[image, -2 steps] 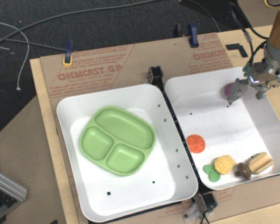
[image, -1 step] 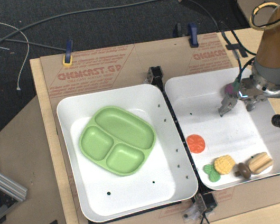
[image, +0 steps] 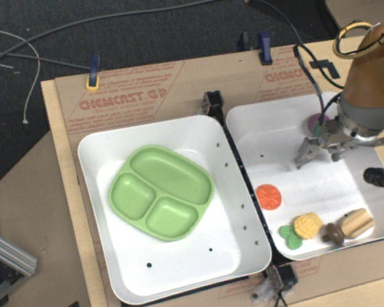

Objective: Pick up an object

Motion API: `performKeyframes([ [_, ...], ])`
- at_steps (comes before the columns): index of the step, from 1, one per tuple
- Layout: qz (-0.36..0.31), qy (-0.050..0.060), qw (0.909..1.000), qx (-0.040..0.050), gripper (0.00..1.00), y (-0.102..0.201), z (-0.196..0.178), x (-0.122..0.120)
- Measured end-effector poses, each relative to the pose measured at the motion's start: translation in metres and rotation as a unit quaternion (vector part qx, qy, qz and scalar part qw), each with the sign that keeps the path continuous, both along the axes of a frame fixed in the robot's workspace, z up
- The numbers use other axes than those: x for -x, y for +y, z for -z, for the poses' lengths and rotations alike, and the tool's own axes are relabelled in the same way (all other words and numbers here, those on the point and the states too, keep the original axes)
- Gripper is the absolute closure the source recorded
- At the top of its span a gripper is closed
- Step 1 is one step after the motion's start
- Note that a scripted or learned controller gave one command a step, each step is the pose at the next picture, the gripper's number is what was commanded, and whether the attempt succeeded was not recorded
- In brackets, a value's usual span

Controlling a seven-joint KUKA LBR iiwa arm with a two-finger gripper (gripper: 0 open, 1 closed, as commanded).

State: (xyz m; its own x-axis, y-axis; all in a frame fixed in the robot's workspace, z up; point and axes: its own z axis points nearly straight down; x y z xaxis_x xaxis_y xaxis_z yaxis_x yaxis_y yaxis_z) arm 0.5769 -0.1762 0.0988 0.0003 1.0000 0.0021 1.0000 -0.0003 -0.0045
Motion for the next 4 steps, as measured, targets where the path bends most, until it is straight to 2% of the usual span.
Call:
performKeyframes([
  [1,0.0,-0.001,1.0,0.0003,0.0,0.001,0.014,0.0],
  [2,0.0,-0.002,1.0,0.0002,1.0,0.001,0.002,-0.001],
  [3,0.0,-0.005,1.0,0.0021,1.0,-0.007,-0.048,0.004],
  [4,-0.001,-0.006,1.0,0.0022,1.0,-0.006,-0.113,0.002],
])
